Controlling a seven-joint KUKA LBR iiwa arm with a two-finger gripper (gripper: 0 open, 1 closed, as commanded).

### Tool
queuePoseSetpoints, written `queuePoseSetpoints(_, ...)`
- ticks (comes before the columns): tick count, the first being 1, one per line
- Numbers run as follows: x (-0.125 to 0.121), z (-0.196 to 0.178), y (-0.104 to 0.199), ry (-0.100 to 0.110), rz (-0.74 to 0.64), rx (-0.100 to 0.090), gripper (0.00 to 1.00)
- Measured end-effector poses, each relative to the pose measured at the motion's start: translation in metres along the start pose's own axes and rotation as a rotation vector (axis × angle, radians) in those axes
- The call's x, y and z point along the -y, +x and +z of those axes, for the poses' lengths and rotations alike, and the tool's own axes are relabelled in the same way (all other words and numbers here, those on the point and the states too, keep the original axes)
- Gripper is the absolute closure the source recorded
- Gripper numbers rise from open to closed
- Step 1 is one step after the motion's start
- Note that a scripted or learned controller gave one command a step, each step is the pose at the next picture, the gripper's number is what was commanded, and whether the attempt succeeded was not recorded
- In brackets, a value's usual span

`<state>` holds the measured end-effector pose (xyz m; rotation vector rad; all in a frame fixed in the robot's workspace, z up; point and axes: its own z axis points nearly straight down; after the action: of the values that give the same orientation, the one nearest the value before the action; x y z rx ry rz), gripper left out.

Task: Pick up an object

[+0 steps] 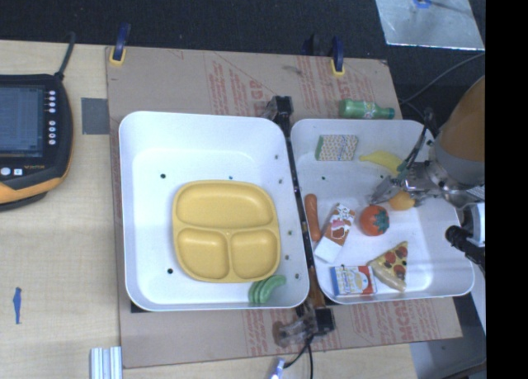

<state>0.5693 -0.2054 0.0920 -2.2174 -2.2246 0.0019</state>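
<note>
My gripper [398,189] hangs low over the upper right part of the right bin [441,286], open, its fingers spread to either side of a small yellow-orange fruit [402,201]. Whether they touch the fruit is unclear. A banana [381,159] lies just above-left of the gripper. A red tomato [374,220] sits just below-left of it. Lower in the bin lie a pizza slice [391,266], a small carton [351,280], a red-and-white packet [337,225], a sausage [311,215] and a patterned box [337,147].
The left bin [144,204] holds a yellow divided plate [225,230] and a green pea pod [266,289]. A green bottle [366,109] lies outside the right bin's far edge. A teach pendant [29,138] rests at the far left of the bench.
</note>
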Motion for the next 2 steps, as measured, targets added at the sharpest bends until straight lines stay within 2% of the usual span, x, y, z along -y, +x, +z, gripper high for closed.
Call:
queuePoseSetpoints(1, -0.058, 0.000, 0.027, 0.000, 0.000, -0.002, 0.00)
queuePoseSetpoints(2, -0.076, -0.047, -0.007, -0.001, 0.000, -0.001, 0.00)
